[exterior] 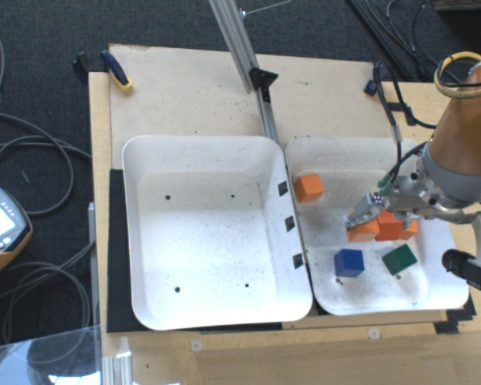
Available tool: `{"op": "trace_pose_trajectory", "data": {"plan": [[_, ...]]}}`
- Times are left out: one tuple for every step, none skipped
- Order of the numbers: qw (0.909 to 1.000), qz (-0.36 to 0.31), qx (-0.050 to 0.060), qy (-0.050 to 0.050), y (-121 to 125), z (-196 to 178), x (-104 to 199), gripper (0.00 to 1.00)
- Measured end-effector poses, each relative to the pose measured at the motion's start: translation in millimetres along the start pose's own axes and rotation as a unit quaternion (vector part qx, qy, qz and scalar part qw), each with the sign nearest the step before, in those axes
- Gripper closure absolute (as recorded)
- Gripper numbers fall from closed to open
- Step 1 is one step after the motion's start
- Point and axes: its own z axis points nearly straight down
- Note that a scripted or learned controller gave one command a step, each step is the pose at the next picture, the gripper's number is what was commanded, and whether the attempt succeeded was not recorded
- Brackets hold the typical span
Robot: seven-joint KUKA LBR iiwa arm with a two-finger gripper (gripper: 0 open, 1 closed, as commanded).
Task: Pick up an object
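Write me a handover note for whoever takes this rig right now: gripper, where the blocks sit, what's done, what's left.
Gripper: low in the right bin, down at an orange block. Whether it grips the block cannot be told.
Blocks, all in the right bin: a second orange block near the bin's upper left, a blue block and a green block along the near side.
Left bin: holds no blocks.
Done: the arm has reached a block.
Left: confirm the grasp, then lift the block.
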Motion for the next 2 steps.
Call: {"op": "trace_pose_trajectory", "data": {"plan": [[1.0, 0.0, -0.009, -0.003, 3, 115, -11, 0.0], [1.0, 0.0, -0.006, -0.004, 69, 62, -66, 0.0]]}}
